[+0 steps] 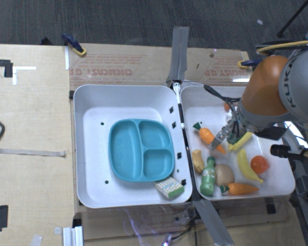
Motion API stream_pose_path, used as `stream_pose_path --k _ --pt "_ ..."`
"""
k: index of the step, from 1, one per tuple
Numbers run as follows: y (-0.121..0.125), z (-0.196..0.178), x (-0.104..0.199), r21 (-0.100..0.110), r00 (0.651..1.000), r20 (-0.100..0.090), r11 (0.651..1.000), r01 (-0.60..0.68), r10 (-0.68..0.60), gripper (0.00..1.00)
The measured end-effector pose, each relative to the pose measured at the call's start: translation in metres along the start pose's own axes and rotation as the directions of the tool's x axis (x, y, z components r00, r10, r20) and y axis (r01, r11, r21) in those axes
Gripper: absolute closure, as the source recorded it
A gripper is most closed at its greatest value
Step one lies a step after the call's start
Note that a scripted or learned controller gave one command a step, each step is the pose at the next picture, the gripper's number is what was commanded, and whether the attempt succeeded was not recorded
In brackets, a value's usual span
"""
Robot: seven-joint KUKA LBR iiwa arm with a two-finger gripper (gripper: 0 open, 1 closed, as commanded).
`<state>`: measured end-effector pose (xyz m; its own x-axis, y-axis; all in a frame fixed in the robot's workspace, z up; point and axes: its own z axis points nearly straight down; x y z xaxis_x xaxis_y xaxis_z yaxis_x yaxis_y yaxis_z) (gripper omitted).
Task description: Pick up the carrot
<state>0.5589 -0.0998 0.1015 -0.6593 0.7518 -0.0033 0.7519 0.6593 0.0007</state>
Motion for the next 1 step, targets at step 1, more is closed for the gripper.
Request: stream_pose_path --k 1 --pt "0.0414 -0.0906 0.0637 0.0 0.955 0.0 0.955 -0.298 0.298 1.0"
